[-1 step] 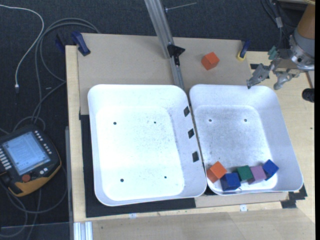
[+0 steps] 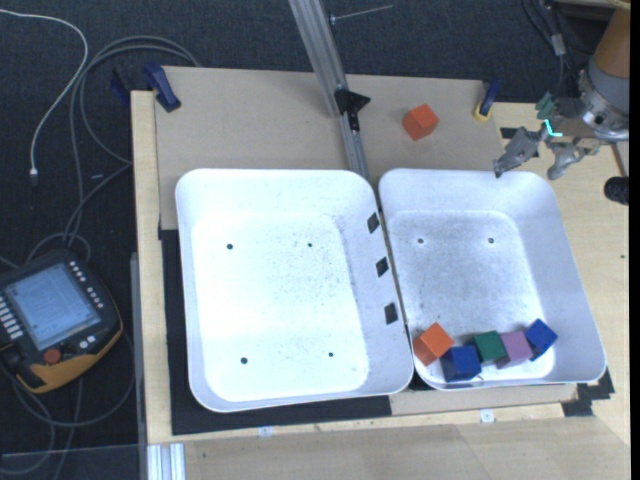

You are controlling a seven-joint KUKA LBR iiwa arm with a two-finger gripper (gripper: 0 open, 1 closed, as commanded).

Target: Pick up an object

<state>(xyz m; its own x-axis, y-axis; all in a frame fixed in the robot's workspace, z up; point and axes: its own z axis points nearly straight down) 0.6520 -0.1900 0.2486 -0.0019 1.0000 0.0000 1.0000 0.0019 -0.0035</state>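
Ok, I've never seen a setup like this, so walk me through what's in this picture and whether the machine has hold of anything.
One camera looks down at a slant on a workbench. The grey machine entering at the upper right is a robot arm; its end is a two-finger gripper, open and holding nothing, hovering by the far edge of the right bin. Beside it is the left bin. Along the right bin's near edge sit five small blocks: orange block, dark blue block, green block, purple block, and another blue block. A second orange cube rests on the bench behind the bins. The box at left is a handheld controller.
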